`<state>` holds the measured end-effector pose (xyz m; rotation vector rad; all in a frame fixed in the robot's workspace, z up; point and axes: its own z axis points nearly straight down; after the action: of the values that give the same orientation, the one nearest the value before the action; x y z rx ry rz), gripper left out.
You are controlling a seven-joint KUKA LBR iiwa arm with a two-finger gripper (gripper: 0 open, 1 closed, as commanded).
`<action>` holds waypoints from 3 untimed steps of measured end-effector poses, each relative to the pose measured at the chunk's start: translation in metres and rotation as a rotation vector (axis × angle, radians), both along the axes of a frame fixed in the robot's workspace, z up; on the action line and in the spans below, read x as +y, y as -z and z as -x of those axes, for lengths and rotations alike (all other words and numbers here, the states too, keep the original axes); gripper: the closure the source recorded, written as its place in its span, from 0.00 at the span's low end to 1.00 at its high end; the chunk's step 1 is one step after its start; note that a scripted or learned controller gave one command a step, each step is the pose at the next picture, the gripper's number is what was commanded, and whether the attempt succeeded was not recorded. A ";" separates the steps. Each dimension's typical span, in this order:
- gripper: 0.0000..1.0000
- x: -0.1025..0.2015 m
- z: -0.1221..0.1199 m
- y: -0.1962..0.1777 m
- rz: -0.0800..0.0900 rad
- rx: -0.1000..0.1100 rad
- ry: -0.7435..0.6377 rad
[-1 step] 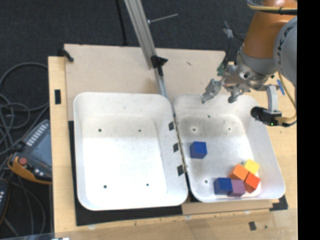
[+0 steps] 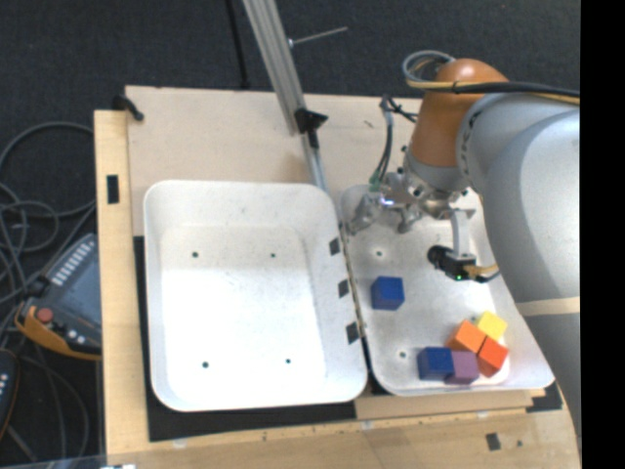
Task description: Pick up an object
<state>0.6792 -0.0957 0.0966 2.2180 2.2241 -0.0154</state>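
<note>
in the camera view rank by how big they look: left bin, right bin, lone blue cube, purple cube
1. left bin, largest by far.
2. right bin, though the arm covers part of it, so its full extent is unsure.
3. lone blue cube and purple cube look about alike; the purple one is partly hidden, so no ranking.

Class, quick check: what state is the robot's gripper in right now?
Gripper: cannot be told; it sits at the right bin's far end, apart from the blue cube.
</note>
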 end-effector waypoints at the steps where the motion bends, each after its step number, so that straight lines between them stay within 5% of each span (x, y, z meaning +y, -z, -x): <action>1: 0.00 -0.034 0.074 0.000 -0.004 -0.003 0.008; 2: 0.00 0.010 0.099 -0.001 -0.003 -0.011 0.002; 3: 0.00 0.008 0.118 -0.001 -0.005 -0.009 0.004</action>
<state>0.5610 -0.0879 0.0974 2.2208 2.2172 -0.0005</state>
